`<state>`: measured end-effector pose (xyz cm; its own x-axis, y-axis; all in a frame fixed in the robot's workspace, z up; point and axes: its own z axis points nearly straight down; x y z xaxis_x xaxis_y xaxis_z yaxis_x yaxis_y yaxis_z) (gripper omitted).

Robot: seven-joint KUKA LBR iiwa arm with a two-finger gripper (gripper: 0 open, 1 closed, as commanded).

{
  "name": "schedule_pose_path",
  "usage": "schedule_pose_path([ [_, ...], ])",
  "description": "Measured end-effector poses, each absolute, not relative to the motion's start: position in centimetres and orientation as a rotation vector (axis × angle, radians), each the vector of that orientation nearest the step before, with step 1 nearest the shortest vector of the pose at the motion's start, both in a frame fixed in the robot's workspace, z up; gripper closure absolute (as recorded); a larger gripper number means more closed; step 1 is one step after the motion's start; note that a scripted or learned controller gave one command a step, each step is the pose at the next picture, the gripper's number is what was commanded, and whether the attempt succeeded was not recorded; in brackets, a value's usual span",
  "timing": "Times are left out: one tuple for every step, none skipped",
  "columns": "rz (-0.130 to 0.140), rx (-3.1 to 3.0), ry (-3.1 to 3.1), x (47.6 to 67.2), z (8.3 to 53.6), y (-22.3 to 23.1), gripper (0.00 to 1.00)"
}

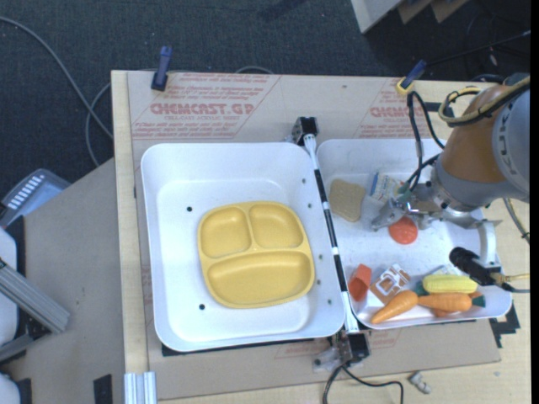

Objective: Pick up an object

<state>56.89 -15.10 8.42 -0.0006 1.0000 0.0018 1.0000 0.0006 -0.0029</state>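
Where the arm (484, 146) reaches in from the right edge of the frame, the gripper (396, 209) is seen low in the right bin (354, 154), just beside a red ball (404, 232) at centre right; whether anything is touched or gripped cannot be told. A tan sponge (346, 199) lies left of the gripper. Along the bin's lower edge a carrot (394, 307), a corn cob (449, 284) and an orange piece (360, 281) are gathered. A yellow tray (255, 253) is held in the left bin (168, 225).
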Motion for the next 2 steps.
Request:
schedule_pose_path([
  [0.000,-2.219,-2.222,56.9,9.4,-15.1,1.00],
  [-0.002,-2.220,-2.224,56.3,18.5,-8.6,1.00],
])
